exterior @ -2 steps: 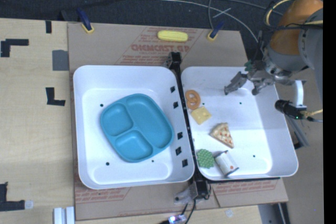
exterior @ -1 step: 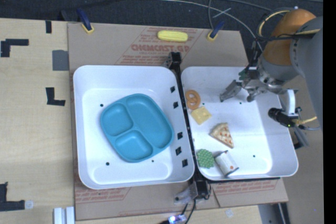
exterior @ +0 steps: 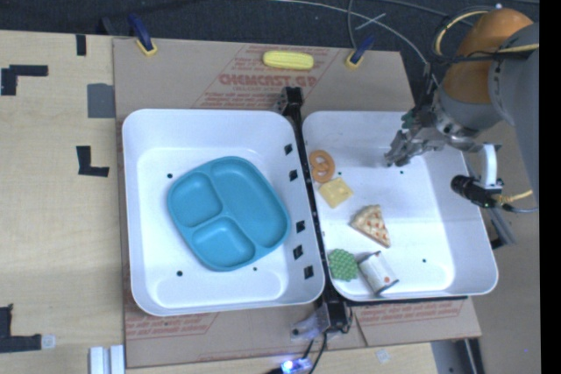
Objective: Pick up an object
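The right bin [exterior: 438, 206] holds several small items: an orange ring-shaped pretzel [exterior: 322, 164], a yellow cheese-like block [exterior: 336, 193], a pizza slice [exterior: 372, 226], a green leafy piece [exterior: 343, 264] and a small silver can [exterior: 378, 272] lying on its side. My gripper [exterior: 400, 155] hangs over the bin's upper right part, well to the right of the pretzel and apart from every item. Nothing shows between its fingertips.
The left bin [exterior: 145, 188] holds a blue divided plate [exterior: 228, 213]. A yellow banana-like toy [exterior: 287, 59] lies on the cardboard behind the bins. Cables run across the dark area at the back. The arm's grey body and orange band [exterior: 478, 57] stand at the right.
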{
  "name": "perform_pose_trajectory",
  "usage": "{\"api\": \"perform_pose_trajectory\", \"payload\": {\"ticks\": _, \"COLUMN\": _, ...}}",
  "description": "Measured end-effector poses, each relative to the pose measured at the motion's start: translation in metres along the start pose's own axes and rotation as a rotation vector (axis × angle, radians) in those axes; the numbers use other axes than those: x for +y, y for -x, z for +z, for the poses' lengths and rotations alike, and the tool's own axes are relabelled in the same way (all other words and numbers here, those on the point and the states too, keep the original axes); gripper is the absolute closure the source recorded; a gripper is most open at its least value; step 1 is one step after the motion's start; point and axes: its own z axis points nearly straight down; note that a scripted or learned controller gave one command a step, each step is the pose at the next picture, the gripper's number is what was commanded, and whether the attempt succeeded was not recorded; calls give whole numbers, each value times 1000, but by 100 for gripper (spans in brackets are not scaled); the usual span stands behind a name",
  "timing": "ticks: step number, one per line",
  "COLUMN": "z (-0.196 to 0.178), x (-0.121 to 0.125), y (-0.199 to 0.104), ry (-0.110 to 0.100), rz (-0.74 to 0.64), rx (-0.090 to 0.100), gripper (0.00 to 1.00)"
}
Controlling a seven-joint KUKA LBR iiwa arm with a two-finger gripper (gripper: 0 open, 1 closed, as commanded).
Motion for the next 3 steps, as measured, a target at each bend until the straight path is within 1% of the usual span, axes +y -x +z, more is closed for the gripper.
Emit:
{"api": "perform_pose_trajectory", "payload": {"ticks": 2, "z": -91, "x": 0, "y": -2, "ry": 6, "rz": 1, "rx": 2, "gripper": 100}}
{"api": "perform_pose_trajectory", "payload": {"ticks": 3, "z": -83, "x": -7, "y": -53, "ry": 0, "rz": -2, "rx": 2, "gripper": 100}}
